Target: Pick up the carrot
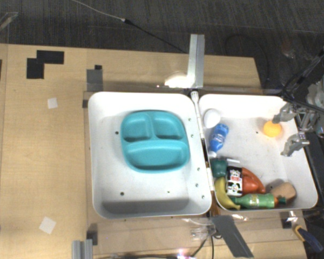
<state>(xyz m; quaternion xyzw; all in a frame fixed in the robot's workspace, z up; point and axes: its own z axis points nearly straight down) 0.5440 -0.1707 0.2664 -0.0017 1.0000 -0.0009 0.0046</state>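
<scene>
From the overhead camera, you are looking at the claw hanging at the right edge of the right bin, its two fingers spread apart with nothing between them. It is sitting released, beside a small yellow ball lying just left of it.

The carrot, orange-red, is lying well away from the claw, down and to its left, in the crowded lower part of that bin. By my reading, you are watching the approach step: no grasp is made yet. The next move is calling for a travel down-left, then a descent onto the carrot, and the neighbours are pressing close.

Counting what is lying around: one carrot, one yellow ball, one banana, one green bottle, one blue bottle, one white cup, one black-and-white carton, one brownish lump I cannot identify. Far left of the claw, one teal tray is resting in the left bin. Two bins in all.
</scene>
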